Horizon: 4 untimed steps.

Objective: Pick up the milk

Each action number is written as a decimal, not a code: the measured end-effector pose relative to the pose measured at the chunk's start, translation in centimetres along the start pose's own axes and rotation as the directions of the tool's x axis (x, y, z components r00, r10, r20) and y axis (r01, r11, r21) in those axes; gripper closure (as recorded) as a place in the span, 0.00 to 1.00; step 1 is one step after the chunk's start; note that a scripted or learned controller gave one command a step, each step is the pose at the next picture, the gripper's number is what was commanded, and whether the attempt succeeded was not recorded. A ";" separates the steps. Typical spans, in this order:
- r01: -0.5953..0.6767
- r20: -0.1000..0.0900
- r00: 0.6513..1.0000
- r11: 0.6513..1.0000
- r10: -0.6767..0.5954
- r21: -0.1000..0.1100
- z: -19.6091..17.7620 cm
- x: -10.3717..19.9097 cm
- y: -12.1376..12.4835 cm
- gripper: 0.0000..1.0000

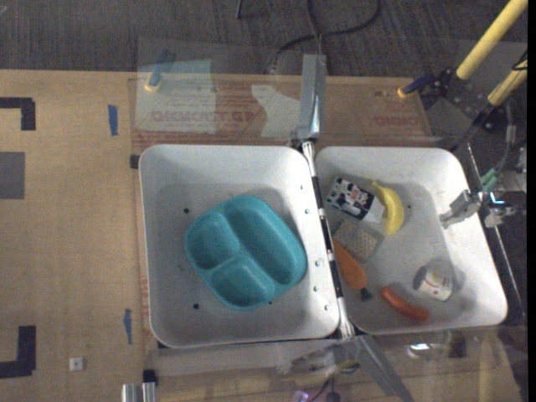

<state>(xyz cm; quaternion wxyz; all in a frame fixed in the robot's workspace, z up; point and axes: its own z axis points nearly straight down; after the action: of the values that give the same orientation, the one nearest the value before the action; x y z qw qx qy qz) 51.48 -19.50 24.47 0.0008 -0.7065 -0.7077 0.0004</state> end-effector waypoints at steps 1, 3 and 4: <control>-0.068 0.003 0.998 0.998 0.068 -0.011 14.3 7.0 4.8 0.00; -0.906 0.003 0.423 0.423 0.906 0.001 14.4 8.8 9.9 0.00; -0.942 0.001 0.335 0.335 0.942 0.001 6.0 12.9 14.5 0.00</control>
<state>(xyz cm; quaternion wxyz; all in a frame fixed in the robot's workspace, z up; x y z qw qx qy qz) 65.91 -6.54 18.42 0.0006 -0.9853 -0.1706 0.0015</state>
